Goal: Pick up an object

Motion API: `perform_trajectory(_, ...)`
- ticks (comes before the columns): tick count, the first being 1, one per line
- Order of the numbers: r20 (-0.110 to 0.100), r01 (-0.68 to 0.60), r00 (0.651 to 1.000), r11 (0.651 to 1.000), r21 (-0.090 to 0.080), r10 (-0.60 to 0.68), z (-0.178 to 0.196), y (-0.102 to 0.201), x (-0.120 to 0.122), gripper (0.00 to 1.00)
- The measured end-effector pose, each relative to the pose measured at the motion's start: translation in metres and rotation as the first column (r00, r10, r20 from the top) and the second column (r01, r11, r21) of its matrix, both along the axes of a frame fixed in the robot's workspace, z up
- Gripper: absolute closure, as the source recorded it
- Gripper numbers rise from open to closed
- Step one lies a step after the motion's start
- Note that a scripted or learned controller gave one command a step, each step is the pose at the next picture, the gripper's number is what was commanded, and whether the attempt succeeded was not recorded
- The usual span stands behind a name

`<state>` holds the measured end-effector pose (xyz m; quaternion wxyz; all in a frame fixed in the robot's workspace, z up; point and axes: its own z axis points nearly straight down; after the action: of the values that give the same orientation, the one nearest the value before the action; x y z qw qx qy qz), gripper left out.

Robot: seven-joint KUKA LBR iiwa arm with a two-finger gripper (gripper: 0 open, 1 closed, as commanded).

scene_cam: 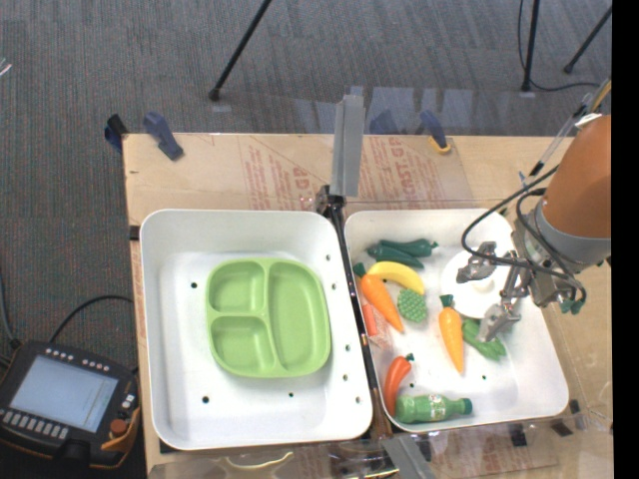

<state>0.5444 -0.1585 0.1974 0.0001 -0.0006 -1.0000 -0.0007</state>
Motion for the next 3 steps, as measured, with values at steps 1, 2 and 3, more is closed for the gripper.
perform_trajectory(1, -0.001, 0.000, 1.000, 1.000, 0.000, 0.000, -0.111, -0.004, 0.000, 0.00)
perform_trajectory(2, 0.003, -0.007, 1.000, 1.000, 0.000, 0.007, -0.100, -0.001, 0.003, 1.00)
perform_trajectory(3, 0.000, 0.399, 0.917, 0.917, -0.001, -0.399, -0.111, 0.008, 0.014, 1.00)
